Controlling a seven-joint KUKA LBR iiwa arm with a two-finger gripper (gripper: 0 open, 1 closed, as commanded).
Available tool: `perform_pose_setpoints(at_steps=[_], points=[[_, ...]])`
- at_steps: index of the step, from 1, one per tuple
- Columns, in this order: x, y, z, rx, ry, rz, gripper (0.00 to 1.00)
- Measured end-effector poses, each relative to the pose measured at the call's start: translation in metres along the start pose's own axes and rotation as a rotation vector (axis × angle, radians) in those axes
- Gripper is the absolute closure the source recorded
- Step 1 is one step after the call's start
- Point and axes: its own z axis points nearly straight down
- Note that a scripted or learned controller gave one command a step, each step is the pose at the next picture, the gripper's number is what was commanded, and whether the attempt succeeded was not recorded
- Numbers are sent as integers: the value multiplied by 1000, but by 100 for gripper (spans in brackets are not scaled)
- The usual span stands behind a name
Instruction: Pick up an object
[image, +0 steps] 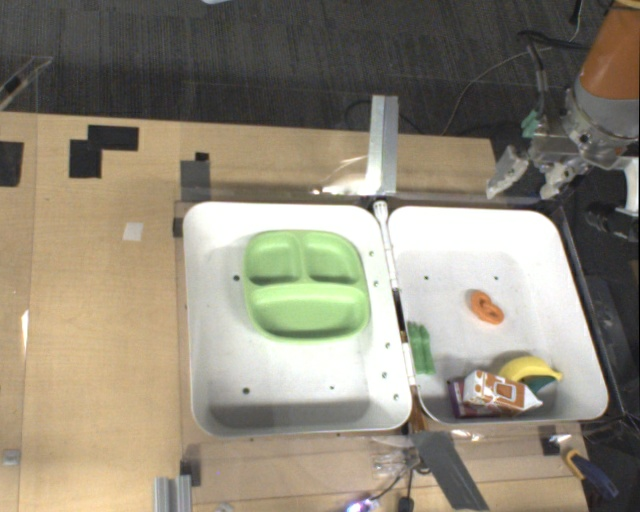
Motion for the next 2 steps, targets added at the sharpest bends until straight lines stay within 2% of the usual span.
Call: perform_pose_setpoints(at_steps=[1,2], points=[[2,-16,124,2,1,38,0],[-2,-91,161,2,1,51,0]])
